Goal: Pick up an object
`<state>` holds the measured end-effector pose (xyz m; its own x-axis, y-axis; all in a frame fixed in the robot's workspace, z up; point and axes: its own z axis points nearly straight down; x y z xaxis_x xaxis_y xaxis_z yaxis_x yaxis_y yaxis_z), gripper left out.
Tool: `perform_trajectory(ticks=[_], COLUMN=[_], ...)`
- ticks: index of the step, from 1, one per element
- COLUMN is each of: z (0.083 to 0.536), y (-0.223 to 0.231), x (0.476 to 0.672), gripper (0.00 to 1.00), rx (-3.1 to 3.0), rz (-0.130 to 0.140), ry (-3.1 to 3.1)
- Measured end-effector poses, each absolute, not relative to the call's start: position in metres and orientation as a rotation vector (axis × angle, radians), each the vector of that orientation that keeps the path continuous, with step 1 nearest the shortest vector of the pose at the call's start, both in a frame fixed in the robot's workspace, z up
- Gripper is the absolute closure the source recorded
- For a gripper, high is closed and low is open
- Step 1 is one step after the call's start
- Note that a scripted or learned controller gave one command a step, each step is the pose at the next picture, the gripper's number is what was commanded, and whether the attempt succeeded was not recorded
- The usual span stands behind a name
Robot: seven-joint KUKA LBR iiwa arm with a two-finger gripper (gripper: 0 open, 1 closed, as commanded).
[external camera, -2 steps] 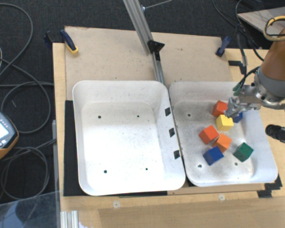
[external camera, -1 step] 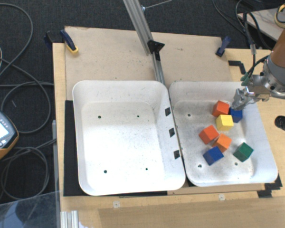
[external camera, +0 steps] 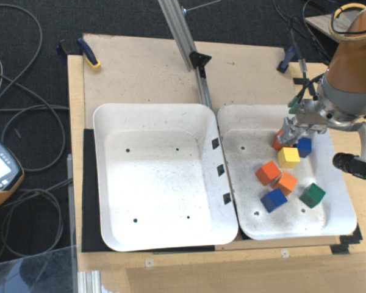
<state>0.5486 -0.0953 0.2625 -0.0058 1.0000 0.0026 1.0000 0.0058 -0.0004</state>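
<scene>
The right bin [external camera: 250, 224] holds several small blocks. My gripper [external camera: 291, 133] hangs low over the bin's upper right part, directly over a red block [external camera: 279, 141] that is partly hidden beneath it. A blue block [external camera: 304, 146] and a yellow block [external camera: 288, 157] lie just below the gripper. Further toward the front lie an orange block [external camera: 268, 172], a smaller orange block [external camera: 287, 182], a second blue block [external camera: 273, 199] and a green block [external camera: 312, 195].
The left bin [external camera: 110, 163] lies beside the right one, their rims meeting at the middle. A metal pole [external camera: 183, 29] slants up from the bench's back. Clamps [external camera: 88, 52] hold the board's rear corners. Cables lie on the floor at left.
</scene>
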Motion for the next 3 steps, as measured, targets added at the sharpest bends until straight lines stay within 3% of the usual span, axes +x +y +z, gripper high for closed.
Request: perform_trajectory(ticks=[2,3], z=[0.257,0.254], y=[0.004,0.067], x=[0.556,0.549], gripper=[1.0,1.0], rx=[-2.214,-2.211], rz=[-0.004,-0.001], ry=[-2.228,-2.228])
